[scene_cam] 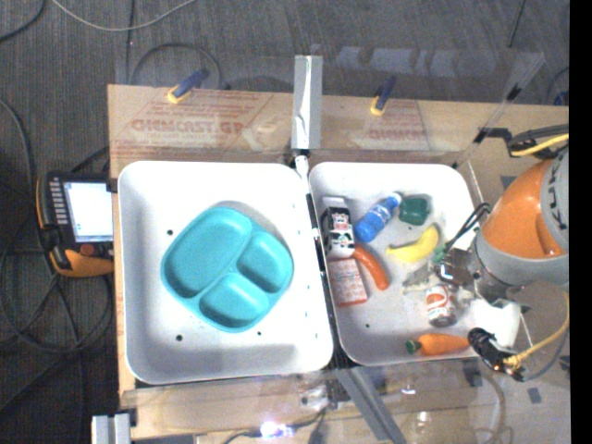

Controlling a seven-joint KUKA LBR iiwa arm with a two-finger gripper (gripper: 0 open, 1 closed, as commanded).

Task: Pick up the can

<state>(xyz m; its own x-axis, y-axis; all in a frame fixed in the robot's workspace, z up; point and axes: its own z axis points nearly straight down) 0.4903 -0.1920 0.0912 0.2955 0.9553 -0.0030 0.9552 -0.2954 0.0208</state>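
A small can [440,305] lies tilted in the right bin [370,336], at five o'clock from the banana [415,245]; the gripper [456,274] hovers just above at one o'clock, its grip impossible to tell.

Even overhead light, soft shadows, white bins [139,211] glaring slightly, overall a little soft and grainy.

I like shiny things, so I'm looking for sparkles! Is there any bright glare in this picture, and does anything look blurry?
In the camera view, a bright white glare spot shines at the bottom edge below the left bin; the can by the gripper looks small and blurry, its label unreadable; the blue tray looks clear and evenly lit.
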